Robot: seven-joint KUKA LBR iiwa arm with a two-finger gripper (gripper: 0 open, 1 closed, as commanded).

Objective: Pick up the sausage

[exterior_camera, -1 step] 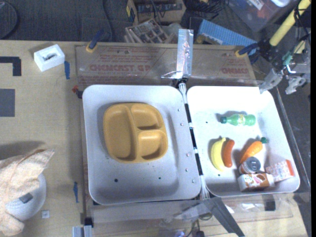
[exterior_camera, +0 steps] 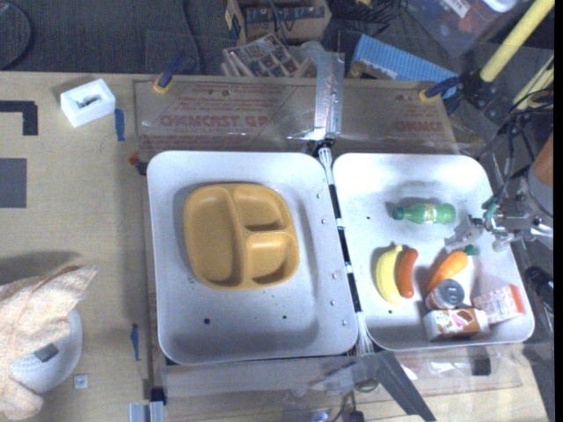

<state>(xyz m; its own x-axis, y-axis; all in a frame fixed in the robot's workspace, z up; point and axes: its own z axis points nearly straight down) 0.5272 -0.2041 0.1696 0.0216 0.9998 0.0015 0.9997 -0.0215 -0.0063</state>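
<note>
Metal claw [exterior_camera: 482, 227] hangs at the right bin's [exterior_camera: 369, 178] right rim; its grip state I cannot tell. Left of it, apart, the sausage [exterior_camera: 405, 272] touches a banana [exterior_camera: 386, 272]. Printed lettering nearby is unreadable.

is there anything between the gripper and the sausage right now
Nothing lies directly between. The gripper hangs at the right bin's right side; the sausage lies left of it, flanked by the banana touching its left and the carrot on its right.
</note>
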